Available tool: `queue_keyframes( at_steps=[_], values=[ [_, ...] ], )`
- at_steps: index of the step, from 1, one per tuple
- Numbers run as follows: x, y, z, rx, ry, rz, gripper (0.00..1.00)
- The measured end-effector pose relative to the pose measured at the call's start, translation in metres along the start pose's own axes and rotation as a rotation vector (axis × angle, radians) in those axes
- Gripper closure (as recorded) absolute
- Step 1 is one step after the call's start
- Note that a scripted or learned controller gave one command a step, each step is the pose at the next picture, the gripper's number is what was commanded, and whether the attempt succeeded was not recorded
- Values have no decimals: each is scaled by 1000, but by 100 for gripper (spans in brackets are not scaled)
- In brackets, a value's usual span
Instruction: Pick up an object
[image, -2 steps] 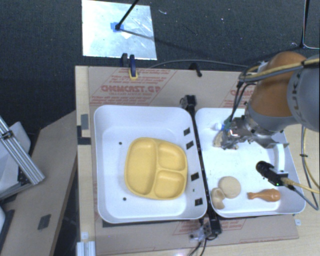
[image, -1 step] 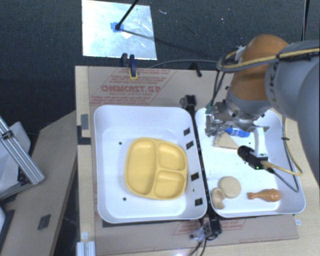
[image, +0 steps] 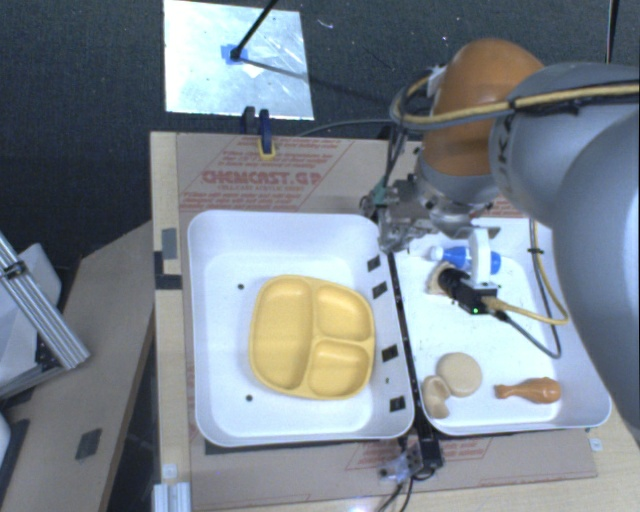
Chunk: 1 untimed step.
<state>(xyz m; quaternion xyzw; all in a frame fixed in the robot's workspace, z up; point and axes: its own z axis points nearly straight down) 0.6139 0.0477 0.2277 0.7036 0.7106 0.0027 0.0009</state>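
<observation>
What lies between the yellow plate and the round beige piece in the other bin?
In the camera view: bare floor and the bins' meeting rims with black clips, between the yellow plate and the round beige piece.

My pale wooden bench (image: 110, 300) wears a brown sheet (image: 290, 170) lettered CHEMCAST in red — a blue-and-yellow clamp (image: 262, 130) at its far edge — with dark speckled floor (image: 80, 90) beyond, a silvery square (image: 235, 60) on it.

Arm (image: 570, 130) cut off by right edge, covers right bin (image: 490, 418) far corner. Blue-white thing (image: 480, 258) partly behind robot hardware, kind unclear. Metal rail (image: 35, 310) cut by left edge. Gripper (image: 395, 228) state unreadable under wrist.
</observation>
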Motion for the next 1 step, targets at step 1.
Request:
queue_keyframes(
  at_steps=[1],
  values=[
    [42, 25, -8, 1, 0, 1, 100]
  ],
)
